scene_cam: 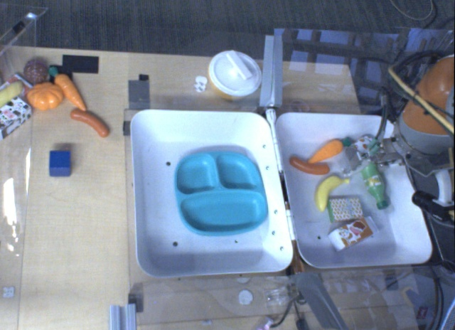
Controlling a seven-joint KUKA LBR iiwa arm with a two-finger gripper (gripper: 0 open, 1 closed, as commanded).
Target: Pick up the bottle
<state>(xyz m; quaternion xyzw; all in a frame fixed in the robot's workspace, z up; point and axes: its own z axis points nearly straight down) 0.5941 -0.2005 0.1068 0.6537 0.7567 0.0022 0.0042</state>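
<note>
A small green bottle (375,186) lies on its side in the right bin (419,249), near the bin's middle right, with its pale cap end pointing up-left. My gripper (366,152) reaches in from the right and hangs just over the bottle's cap end, at the far side of the bin. The grey wrist and orange band (434,101) sit behind it. The gripper's metal parts blend with the bottle top, so contact between them is unclear.
The right bin also holds a carrot (328,151), a sausage (309,166), a banana (328,190), a small patterned box (345,208) and a carton (352,234). A blue divided tray (220,192) fills the left bin (153,240). Toys and a blue cube (60,163) lie on the bench at left.
</note>
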